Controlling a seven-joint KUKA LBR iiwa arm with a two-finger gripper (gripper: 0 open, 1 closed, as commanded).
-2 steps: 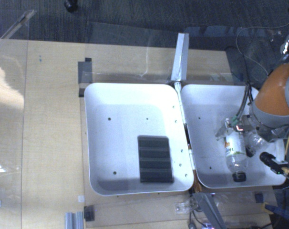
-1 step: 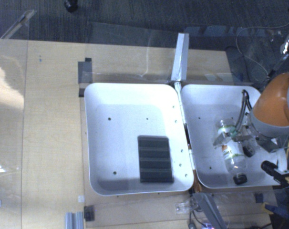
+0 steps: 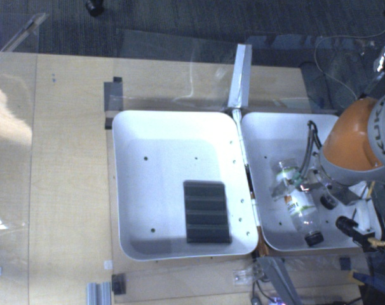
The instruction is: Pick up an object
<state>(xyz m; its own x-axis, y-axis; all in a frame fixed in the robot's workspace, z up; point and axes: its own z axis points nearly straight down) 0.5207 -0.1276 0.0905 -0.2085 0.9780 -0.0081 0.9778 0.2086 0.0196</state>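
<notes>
A clear plastic bottle (image 3: 298,203) with a black cap (image 3: 314,238) lies in the right bin (image 3: 269,151), cap end toward the front edge. My gripper (image 3: 305,180) is low over the bottle's upper end, under the orange-banded wrist (image 3: 350,142). The view does not show whether it grips the bottle. A black ribbed rectangular block (image 3: 206,211) lies flat in the left bin (image 3: 154,145), near its front right corner.
The two bins meet at a raised divider rim (image 3: 246,170). The arm covers the right bin's far right part. A wooden bench top (image 3: 53,189) extends to the left of the bins.
</notes>
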